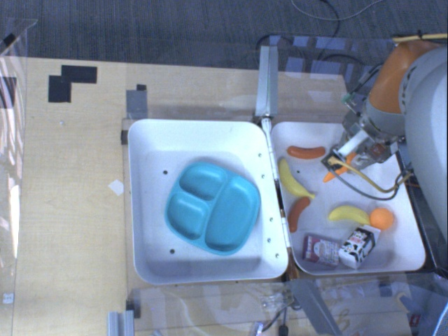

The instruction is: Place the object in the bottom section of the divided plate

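- Two white bins sit side by side on the wooden bench: left bin (143, 187) in the frame centre, right bin (413, 250) at centre-right.
- Blue divided plate (213, 207) lies flat in the middle of the left bin. Its one large section faces lower right and its two small sections face upper left.
- Grey arm (427, 110) with the orange band comes in from the right edge of the frame, over the upper part of the right bin.
- Gripper (339, 162) is low over the upper middle of the right bin, pointing down-left.
- Small orange piece (330, 176) is right at the gripper tip, sticking out to its lower left. It is in the right bin, well apart from the plate.
- Cannot tell whether the gripper is spread or closed, or whether it is pinching the orange piece. The tip is dark and small.
- Red sausage (306, 151) is just left of the gripper, near the top wall of the bin.
- Long banana (294, 179) is below the sausage, along the left wall.
- Second sausage (297, 213) is under that banana.
- Short banana (348, 214) and orange fruit (382, 218) are side by side, lower right, close together.
- Milk carton (358, 246) and maroon box (320, 249) are at the bottom of the bin, touching.
- Thin cable (371, 184) loops below the gripper.
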### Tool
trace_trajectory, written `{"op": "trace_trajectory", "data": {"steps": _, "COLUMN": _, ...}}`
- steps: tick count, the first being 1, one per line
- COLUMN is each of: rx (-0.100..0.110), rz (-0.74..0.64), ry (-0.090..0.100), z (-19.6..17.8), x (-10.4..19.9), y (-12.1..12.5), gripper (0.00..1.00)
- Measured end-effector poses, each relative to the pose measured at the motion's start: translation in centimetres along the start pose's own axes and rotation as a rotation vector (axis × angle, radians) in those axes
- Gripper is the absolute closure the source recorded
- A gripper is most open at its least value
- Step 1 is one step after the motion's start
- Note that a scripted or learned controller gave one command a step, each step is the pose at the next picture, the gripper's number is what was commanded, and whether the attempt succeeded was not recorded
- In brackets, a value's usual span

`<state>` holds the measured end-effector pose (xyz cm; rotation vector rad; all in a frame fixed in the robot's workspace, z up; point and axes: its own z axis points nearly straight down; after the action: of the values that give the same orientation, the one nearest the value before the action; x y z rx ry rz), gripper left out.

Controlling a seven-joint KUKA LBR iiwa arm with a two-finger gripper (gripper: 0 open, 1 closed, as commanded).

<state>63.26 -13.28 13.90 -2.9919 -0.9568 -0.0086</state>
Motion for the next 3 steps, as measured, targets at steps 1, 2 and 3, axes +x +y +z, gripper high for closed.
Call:
{"op": "trace_trajectory", "data": {"steps": 1, "rx": 0.001, "rz": 0.148, "ry": -0.003, "z": -0.5, "x": -2.1, "y": -0.1, "gripper": 1.0}}
{"op": "trace_trajectory", "data": {"steps": 2, "rx": -0.002, "rz": 0.126, "ry": 0.001, "z": 5.2, "x": 0.9, "y": -4.8, "gripper": 1.0}}
{"op": "trace_trajectory", "data": {"steps": 3, "rx": -0.001, "rz": -0.002, "ry": -0.001, "z": -9.6, "x": 6.4, "y": -9.5, "gripper": 1.0}}
